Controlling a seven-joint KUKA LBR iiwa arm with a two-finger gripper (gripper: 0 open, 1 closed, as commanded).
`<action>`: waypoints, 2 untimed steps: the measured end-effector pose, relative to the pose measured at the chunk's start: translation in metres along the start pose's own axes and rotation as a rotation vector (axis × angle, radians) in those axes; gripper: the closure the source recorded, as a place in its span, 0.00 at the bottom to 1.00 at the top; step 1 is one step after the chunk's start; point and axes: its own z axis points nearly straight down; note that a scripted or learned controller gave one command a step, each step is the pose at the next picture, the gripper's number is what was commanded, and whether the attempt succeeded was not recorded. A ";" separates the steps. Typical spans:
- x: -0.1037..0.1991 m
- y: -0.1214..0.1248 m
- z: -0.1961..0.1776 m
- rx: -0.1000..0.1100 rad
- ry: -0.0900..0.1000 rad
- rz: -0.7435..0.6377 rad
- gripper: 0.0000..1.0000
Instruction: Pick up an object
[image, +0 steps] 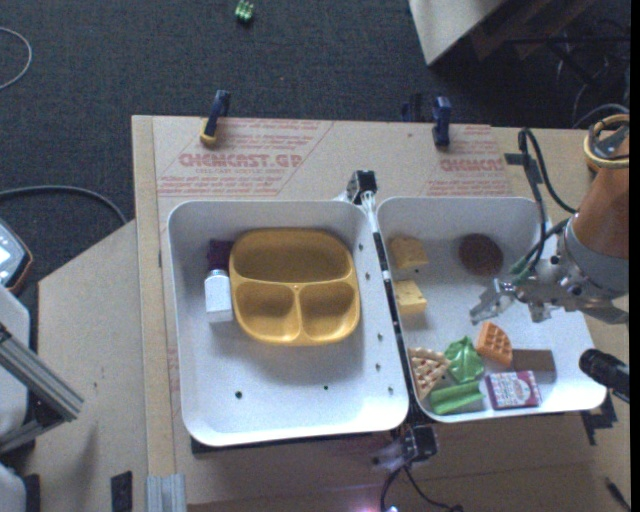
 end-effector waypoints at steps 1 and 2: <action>0.000 0.002 -0.005 -0.011 -0.002 -0.003 0.00; 0.003 -0.004 0.041 -0.005 0.000 -0.003 0.00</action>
